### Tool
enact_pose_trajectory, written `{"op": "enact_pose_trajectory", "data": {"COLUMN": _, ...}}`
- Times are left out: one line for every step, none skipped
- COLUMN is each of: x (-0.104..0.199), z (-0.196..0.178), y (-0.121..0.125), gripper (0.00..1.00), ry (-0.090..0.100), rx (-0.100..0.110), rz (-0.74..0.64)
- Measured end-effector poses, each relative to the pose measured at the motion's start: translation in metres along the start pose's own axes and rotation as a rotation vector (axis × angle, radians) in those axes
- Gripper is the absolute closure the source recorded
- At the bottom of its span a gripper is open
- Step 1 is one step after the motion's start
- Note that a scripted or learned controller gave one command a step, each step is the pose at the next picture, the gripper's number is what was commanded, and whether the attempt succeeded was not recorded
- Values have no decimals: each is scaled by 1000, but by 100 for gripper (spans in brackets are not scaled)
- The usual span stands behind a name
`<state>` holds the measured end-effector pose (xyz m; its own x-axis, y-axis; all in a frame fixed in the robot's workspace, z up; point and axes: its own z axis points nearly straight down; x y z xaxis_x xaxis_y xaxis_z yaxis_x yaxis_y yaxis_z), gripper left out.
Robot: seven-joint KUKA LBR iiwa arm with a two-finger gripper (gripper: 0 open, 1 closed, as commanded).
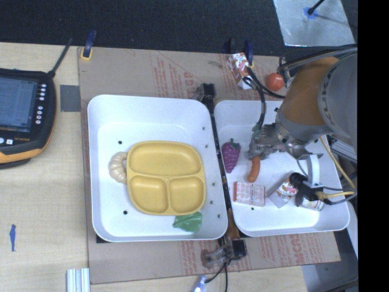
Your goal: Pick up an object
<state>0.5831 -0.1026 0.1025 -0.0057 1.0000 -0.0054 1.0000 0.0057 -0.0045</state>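
My gripper (261, 146) hangs low over the middle of the right bin (273, 224), with the grey arm reaching in from the right. Just below it lies a small orange sausage-shaped piece (253, 170), its upper end close under the gripper. A purple bunch of grapes (230, 155) sits to the gripper's left by the bin wall. A pink wafer-like block (250, 194) lies near the front, and a small white and red packet (284, 191) lies right of it. Nothing is seen held.
The left bin (103, 120) holds a yellow divided plate (165, 176), a beige piece (117, 166) at the plate's left edge and a green piece (188, 222) at its front. A red ball (275, 81) and a wrapper (239, 64) lie behind the right bin. A tablet (21, 114) sits far left.
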Motion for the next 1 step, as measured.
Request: {"op": "enact_pose_trajectory", "data": {"x": 66, "z": -90, "y": -21, "gripper": 100, "ry": 6, "rx": -2, "rz": 0}}
